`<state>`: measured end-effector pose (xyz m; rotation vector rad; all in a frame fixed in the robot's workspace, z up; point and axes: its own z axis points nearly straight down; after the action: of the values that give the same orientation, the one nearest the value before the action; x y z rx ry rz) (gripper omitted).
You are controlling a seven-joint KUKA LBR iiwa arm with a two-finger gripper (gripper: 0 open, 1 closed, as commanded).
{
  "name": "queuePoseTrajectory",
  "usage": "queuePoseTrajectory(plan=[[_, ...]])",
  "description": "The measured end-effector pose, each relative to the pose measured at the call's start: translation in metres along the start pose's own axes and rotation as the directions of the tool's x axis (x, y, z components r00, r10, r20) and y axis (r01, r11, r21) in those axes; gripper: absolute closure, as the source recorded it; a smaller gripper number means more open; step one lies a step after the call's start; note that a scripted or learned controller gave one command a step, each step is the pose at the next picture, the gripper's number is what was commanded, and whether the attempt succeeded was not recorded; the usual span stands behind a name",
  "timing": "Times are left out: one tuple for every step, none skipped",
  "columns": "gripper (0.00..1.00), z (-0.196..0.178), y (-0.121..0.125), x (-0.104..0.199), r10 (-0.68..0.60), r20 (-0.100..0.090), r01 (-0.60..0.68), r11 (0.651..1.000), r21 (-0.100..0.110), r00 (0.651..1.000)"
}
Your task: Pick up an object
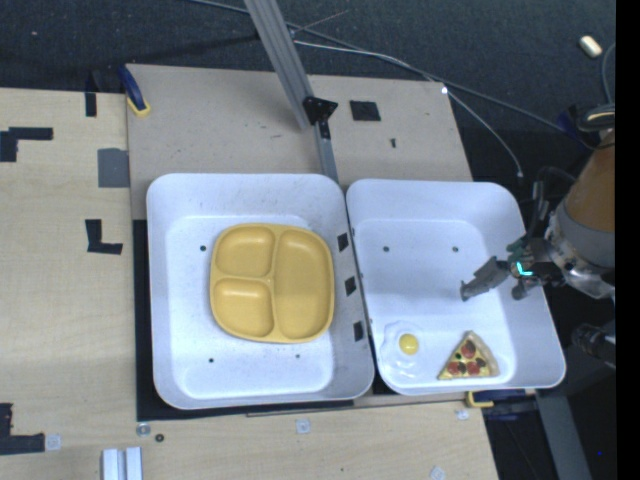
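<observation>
Nearest the camera, a pizza slice [469, 358] and a fried egg [404, 347] are lying side by side along the near edge of the right bin [430, 208]. A yellow divided plate [271, 282] is sitting in the left bin [175, 268]. The jaws [490, 278] are hanging spread and empty over the right bin's right side, just beyond the pizza slice. Both toys are lying flat and close to the near wall, so a descent is likely risking a scrape on the bin floor, or nudging the piece against the wall instead of pinching it.
</observation>
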<state>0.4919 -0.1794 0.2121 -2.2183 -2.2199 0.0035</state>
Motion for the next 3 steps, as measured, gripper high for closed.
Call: queuePoseTrajectory(plan=[[0.00, -0.001, 0.000, 0.000, 0.000, 0.001, 0.000, 1.000, -0.002, 1.000], [0.00, 0.063, 0.003, 0.002, 0.000, -0.001, 0.000, 1.000, 0.002, 1.000], [0.00, 0.113, 0.004, 0.012, 0.000, -0.001, 0.000, 1.000, 0.002, 1.000]])
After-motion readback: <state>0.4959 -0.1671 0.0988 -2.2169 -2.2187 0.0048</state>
